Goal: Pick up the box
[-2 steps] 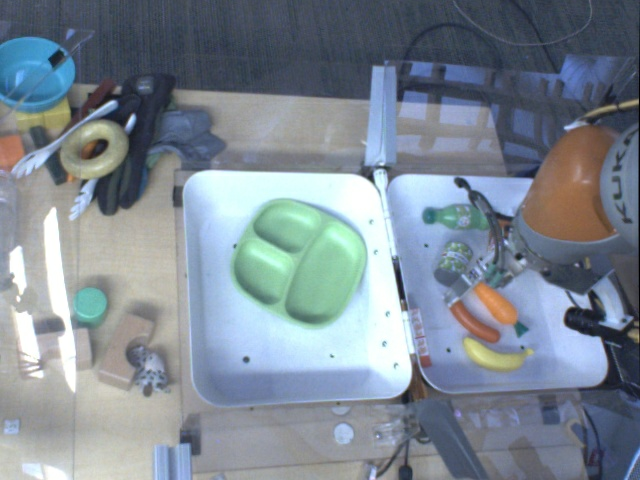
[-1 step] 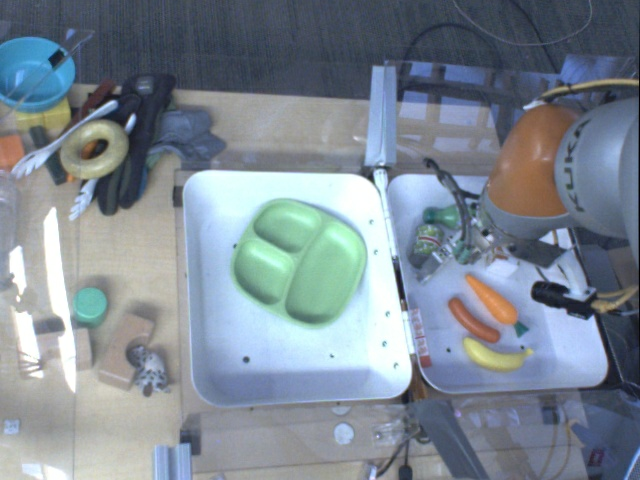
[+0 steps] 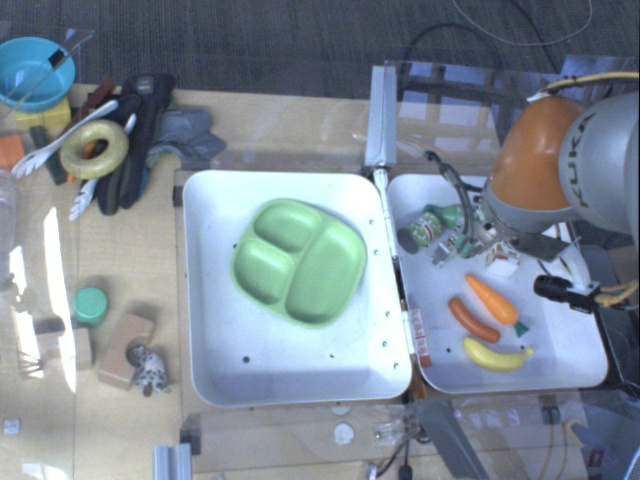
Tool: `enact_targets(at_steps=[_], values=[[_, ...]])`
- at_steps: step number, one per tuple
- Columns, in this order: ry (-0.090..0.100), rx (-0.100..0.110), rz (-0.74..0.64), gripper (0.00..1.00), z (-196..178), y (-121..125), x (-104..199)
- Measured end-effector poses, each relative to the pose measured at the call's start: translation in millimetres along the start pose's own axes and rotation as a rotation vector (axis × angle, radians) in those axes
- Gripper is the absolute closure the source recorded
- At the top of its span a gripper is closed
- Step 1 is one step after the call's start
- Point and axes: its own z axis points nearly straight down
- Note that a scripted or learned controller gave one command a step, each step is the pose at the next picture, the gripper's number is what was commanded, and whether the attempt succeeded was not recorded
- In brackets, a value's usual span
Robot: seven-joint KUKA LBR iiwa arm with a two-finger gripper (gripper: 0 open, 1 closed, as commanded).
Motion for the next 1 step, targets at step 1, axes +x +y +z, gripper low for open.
enact_targets(at_steps=[1], values=[[0.0, 0.0, 0.0, 0.0, 0.0, 0.0, 0.0]])
